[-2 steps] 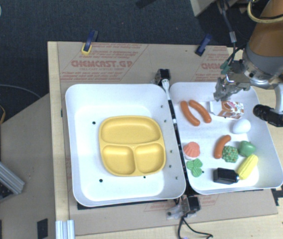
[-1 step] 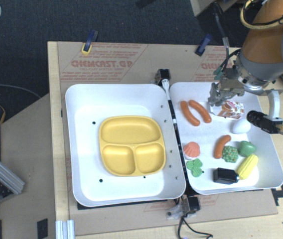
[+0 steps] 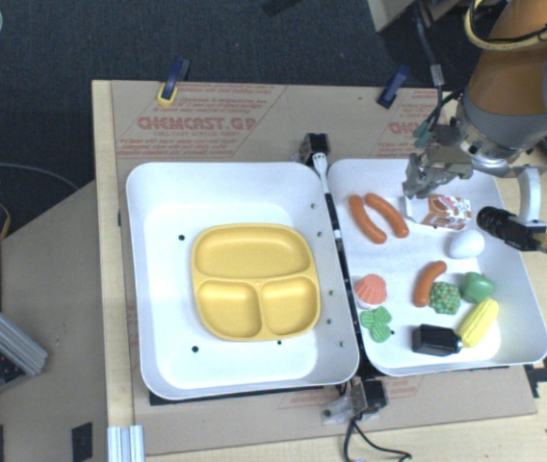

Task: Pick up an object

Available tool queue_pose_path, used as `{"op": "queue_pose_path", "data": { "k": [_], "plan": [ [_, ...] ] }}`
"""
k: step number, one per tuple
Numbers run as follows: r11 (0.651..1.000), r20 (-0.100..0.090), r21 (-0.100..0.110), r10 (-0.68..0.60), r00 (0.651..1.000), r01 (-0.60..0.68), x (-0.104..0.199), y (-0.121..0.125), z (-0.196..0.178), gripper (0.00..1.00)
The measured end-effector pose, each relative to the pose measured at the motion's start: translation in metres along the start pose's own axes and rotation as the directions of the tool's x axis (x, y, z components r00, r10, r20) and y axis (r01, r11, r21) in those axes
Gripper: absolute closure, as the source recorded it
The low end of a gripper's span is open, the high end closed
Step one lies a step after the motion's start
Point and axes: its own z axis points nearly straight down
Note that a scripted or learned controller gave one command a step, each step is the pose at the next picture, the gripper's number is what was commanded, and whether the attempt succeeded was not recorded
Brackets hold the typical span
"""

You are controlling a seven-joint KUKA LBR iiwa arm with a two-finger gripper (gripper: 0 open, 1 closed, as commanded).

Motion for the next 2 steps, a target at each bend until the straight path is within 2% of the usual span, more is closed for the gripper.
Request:
{"op": "queue_pose_path", "data": {
  "k": [1, 2],
  "plan": [
    [1.0, 0.0, 0.002, 0.001, 1.0, -0.001, -0.002, -0.001, 0.001, 1.0],
    [1.0, -0.001, 0.007, 0.002, 1.0, -0.002, 0.002, -0.002, 0.021, 1.0]
  ]
}}
